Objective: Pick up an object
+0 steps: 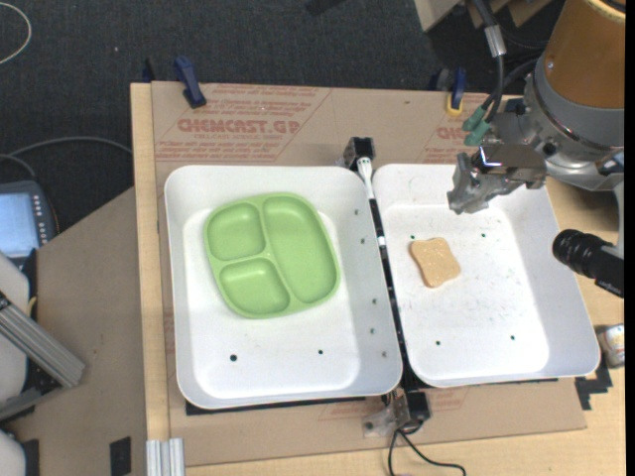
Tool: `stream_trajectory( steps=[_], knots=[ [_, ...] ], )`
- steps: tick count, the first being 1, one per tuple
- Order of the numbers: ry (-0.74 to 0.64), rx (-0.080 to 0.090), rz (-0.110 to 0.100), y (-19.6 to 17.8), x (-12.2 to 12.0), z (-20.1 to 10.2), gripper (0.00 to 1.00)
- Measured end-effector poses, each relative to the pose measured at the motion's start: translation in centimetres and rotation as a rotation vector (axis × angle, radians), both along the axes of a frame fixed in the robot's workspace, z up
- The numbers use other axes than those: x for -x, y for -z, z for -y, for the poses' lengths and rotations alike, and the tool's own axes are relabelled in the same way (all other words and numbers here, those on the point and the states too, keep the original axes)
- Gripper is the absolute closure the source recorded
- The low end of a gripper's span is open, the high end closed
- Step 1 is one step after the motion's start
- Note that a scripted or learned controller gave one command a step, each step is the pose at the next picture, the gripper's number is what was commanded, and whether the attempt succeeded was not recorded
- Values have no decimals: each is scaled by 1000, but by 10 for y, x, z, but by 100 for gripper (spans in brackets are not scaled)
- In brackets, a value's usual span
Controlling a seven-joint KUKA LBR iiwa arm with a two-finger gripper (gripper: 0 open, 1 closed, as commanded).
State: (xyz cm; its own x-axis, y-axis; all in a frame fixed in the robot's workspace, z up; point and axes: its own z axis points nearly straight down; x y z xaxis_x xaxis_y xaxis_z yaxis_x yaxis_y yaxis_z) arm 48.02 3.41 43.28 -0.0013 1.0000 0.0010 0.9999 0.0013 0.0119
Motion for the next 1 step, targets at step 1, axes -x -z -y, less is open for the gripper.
stream_trajectory(
  steps=[1],
  knots=[
    [-2, 1, -16, 25, 1, -26, 100]
  ],
)
